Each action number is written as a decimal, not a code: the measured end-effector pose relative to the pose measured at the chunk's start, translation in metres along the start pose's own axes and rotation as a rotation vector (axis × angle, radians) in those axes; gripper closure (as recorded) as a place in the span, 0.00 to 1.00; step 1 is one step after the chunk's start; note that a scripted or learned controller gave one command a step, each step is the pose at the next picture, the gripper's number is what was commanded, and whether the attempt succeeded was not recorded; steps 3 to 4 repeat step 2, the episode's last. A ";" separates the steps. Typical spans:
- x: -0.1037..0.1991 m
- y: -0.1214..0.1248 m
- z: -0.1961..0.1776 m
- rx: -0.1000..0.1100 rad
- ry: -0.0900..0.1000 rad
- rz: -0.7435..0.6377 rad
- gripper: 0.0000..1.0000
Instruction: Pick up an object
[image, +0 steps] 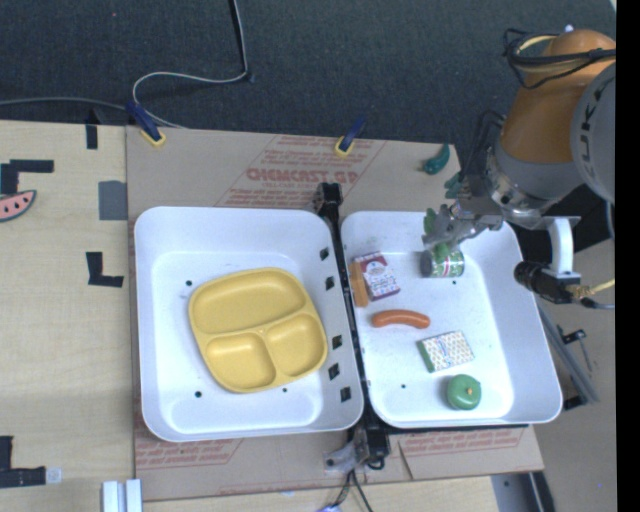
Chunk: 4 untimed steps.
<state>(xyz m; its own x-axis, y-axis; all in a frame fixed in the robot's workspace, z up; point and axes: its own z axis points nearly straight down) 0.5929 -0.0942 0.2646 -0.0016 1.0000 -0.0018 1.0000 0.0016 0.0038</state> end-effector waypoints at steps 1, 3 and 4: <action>0.003 -0.067 0.040 0.006 0.002 0.001 1.00; 0.012 -0.011 0.026 0.004 0.002 0.000 1.00; 0.012 -0.011 0.026 0.004 0.002 0.000 1.00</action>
